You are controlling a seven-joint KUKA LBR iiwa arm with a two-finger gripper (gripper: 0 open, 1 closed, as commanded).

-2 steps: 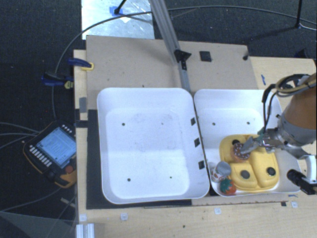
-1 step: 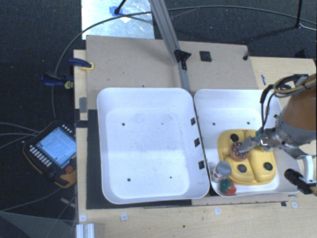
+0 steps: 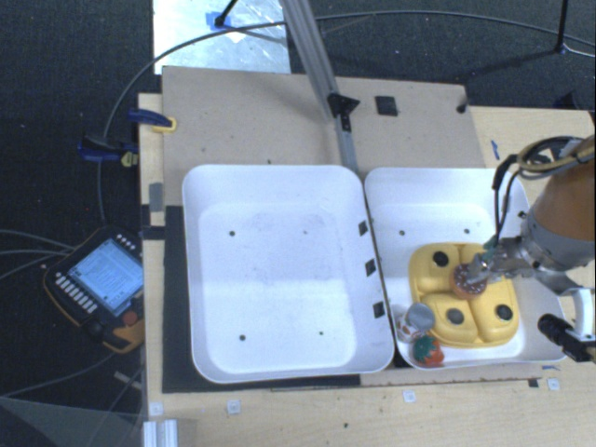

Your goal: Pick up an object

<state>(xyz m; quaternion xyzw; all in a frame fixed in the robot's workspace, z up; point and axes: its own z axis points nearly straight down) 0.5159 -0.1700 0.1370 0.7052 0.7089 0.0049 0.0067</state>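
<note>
- Dark carpet surrounds a tan bench carrying two white bins side by side.
- Left bin has only bare white floor.
- Right bin holds a yellow lumpy block near its front, with a small grey cup and a green-and-red bit just beside its left edge.
- Gripper sits down on the block's top; how wide it stands I cannot tell.
- A handheld controller lies on the floor at left.

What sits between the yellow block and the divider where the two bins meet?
In the camera view, a small grey cup-like item and a small red-green piece lie between the yellow block and the divider, low in the right bin.
</note>
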